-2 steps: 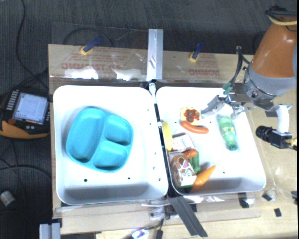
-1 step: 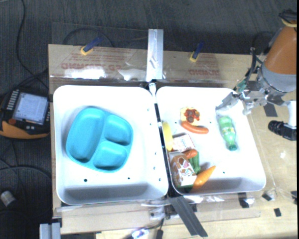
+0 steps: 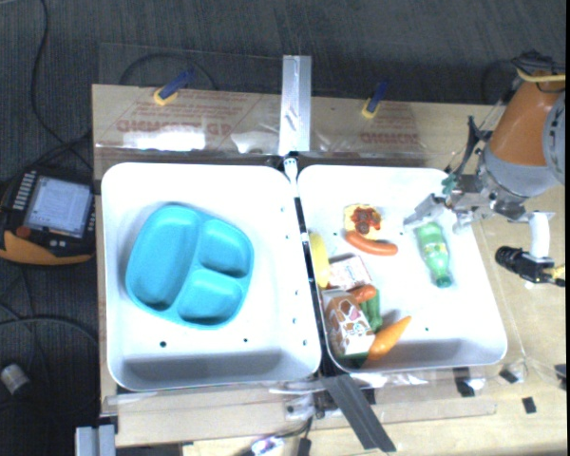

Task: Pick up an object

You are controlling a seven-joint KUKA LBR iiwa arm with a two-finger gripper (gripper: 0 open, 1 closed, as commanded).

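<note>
The bench (image 3: 123, 112) carries two shallow white bins side by side, a metal divider strip running between them. The left bin (image 3: 123, 350) holds a large blue tray (image 3: 190, 264) with three compartments; it lies well apart from the fingers, on their far left across the divider. The right bin (image 3: 475, 331) is the one the arm (image 3: 527, 126) reaches over, grey with its orange band above the wrist, coming in from the right edge of the view.

The gripper (image 3: 444, 207) hangs over the upper right part of the right bin. Its fingers (image 3: 420, 215) look spread apart, one tip pointing left and the other lying to the right, and nothing sits between them; the view is coarse here, so how wide they stand is hard to judge.

Just below the fingers lies a green bottle (image 3: 435, 252), on its side, its top end close under the gripper; whether they touch I cannot tell. To the left of the fingers and slightly lower is a small plate of food (image 3: 363, 218), with a sausage (image 3: 371, 245) touching its lower edge. Further left and down, against the bin's left wall, is a yellow banana (image 3: 316, 257), and beside it a small white carton (image 3: 349, 272). Lower still, well below the fingers, a snack packet (image 3: 350, 323) lies beside a carrot (image 3: 388, 338) that is tilted up to the right.
</note>
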